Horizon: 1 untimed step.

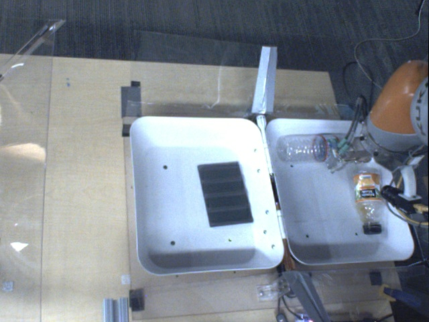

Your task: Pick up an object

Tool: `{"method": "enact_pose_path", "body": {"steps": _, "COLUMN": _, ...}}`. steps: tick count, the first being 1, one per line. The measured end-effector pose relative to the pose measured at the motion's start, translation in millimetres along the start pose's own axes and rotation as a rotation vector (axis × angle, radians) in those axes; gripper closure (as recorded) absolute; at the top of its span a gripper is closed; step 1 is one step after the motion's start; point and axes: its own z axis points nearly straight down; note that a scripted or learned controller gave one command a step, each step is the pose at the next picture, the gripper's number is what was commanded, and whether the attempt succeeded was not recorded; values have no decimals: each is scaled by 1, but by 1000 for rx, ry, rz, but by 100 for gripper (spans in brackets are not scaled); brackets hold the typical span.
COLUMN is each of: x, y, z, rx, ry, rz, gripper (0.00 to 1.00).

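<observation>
Camera view has the gripper (343, 151) low at the right bin's (322, 250) far edge, right by a clear plastic bottle (301, 147) lying on its side, probably its target. Can't tell how it's set. Second bottle (367, 200) has an orange label, unreadable. Left bin (154, 200) holds a black ridged block (225, 194).

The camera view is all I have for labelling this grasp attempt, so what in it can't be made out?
- End effector: fingers too small and blurred against the clear plastic bottle to read.
- Small bottle's label: print too small.
- Arm: cut off by the right edge.
- Black ridged tray: plainly seen.
</observation>
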Motion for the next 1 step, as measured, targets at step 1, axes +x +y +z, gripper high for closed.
{"method": "enact_pose_path", "body": {"steps": 1, "x": 0, "y": 0, "z": 0, "rx": 0, "ry": 0, "rz": 0, "gripper": 0}}
